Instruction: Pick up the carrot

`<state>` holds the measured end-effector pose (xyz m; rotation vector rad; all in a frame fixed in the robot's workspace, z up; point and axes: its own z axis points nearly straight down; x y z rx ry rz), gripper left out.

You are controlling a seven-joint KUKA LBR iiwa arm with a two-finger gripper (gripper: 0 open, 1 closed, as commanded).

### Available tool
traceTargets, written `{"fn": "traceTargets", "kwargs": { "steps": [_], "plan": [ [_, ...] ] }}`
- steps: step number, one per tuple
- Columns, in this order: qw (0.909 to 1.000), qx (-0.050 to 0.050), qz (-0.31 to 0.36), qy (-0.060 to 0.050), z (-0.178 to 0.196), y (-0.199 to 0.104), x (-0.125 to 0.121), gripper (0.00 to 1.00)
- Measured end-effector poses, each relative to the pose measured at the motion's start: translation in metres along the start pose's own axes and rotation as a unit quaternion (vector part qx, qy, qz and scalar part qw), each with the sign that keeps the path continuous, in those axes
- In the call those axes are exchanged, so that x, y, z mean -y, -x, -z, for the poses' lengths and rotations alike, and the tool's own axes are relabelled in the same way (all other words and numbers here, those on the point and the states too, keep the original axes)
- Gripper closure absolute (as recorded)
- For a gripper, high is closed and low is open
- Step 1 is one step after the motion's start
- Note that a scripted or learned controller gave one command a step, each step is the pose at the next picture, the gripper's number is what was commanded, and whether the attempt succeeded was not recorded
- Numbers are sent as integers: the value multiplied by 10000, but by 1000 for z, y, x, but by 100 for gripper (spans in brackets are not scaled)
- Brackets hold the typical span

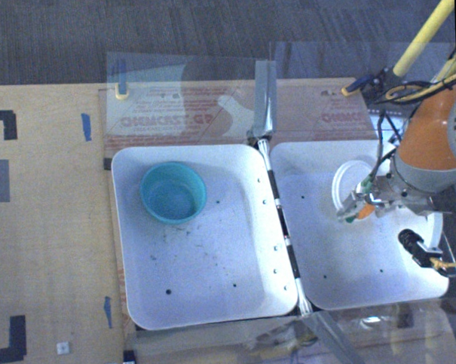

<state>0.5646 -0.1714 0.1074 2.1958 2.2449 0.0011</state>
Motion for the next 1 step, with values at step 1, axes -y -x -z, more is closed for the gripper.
{"fn": "traceTargets", "kwargs": {
  "steps": [1],
  "plan": [
    [9990,5,436,7,-7,35,-26,0]
  ]
}}
